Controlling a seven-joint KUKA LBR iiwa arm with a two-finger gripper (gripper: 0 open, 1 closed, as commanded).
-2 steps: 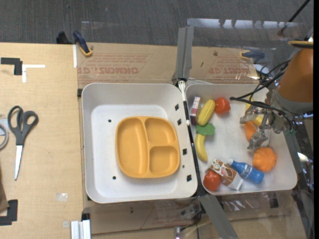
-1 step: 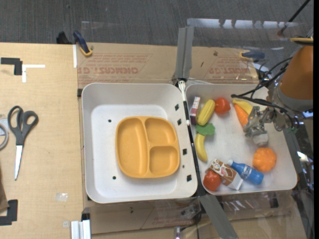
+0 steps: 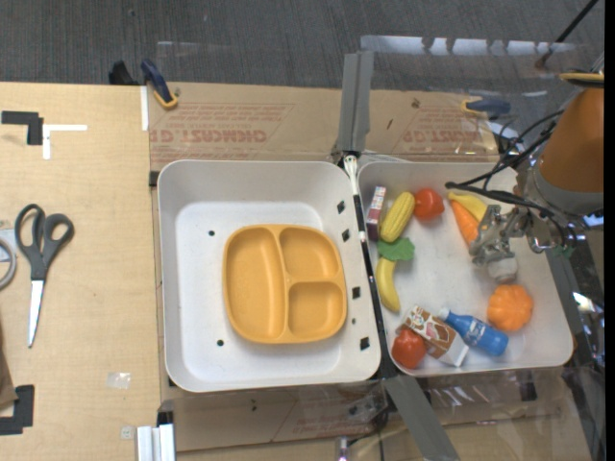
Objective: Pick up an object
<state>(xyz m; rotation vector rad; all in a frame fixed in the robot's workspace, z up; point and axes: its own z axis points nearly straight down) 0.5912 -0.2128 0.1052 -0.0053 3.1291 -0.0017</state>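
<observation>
My gripper (image 3: 493,246) hangs low over the right bin (image 3: 437,275), near its right side, under the grey wrist with the orange band. An orange carrot (image 3: 463,224) lies just to its left and a small grey-white piece (image 3: 502,269) sits right below it. An orange fruit (image 3: 509,307) rests a little nearer the front. Nothing is visibly held.
The right bin also holds a corn cob (image 3: 397,216), a tomato (image 3: 429,204), a banana (image 3: 386,284), a green piece (image 3: 396,250), a blue bottle (image 3: 478,332), a small carton (image 3: 434,329) and a red fruit (image 3: 407,350). The left bin (image 3: 183,286) holds a yellow divided plate (image 3: 284,283). Scissors (image 3: 38,257) lie far left.
</observation>
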